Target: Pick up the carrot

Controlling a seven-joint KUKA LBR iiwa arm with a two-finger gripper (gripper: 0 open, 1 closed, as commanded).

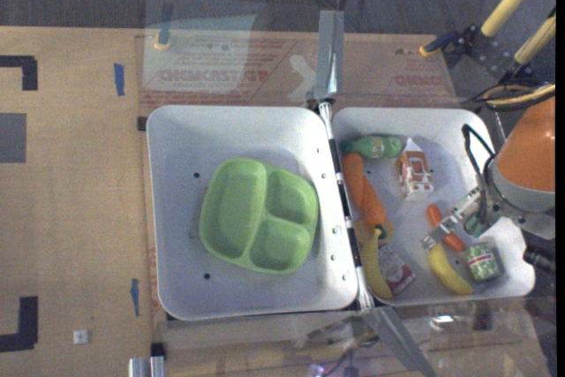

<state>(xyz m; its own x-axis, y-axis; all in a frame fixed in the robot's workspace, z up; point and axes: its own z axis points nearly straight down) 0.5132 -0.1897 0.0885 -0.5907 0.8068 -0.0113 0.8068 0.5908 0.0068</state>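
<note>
The carrot (365, 192) is a long orange root lying along the left wall of the right bin (448, 121), with its thin end pointing toward the front. My gripper (452, 229) hangs low over the right half of that bin, well to the right of the carrot and apart from it. It sits right at a small orange-red piece (435, 214). The grey wrist and its orange band (532, 156) rise behind it at the right edge.
Sharing the right bin are a green vegetable (376, 146), a small carton (413, 173), two bananas (374, 264) (448, 270), a green can (483, 261) and a packet (402, 277). A green divided plate (259, 214) lies in the left bin (172, 190).
</note>
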